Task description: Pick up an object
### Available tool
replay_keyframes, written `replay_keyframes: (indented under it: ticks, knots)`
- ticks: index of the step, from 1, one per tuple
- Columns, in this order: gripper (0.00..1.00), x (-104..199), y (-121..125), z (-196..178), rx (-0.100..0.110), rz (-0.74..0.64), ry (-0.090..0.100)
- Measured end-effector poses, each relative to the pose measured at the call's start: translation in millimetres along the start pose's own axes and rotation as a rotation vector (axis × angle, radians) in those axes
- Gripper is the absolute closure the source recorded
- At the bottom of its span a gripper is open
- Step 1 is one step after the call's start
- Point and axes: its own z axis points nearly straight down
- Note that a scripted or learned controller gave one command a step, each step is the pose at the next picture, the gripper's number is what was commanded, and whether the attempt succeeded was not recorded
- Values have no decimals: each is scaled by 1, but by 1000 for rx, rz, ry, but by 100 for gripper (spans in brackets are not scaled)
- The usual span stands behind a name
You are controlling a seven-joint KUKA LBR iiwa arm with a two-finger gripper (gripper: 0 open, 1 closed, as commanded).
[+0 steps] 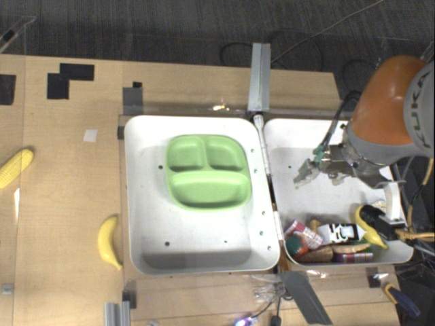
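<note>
Grey arm (380,145) w/ orange band

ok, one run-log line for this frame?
arm: over right bin | gripper: above bare floor, holding nothing | items: piled at near edge | left bin: green tray

You look down on a light wooden bench (61,202) that fills most of the view. Beyond its far edge runs dark grey carpet (170,12), with black cables (319,32) trailing across it. Black square markers (68,79) sit on the bench's far left part. A grey metal post (259,77) stands at the far edge. The light is even, with soft shadows.
</note>
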Motion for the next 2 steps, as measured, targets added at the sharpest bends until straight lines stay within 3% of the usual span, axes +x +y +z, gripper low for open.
replay_keyframes:
  ticks: [1, 2]
  knots:
    - [0, -54, -32, 83, 3, 0, 0]
    - [0, 15, -40, 24, 0, -144, 0]
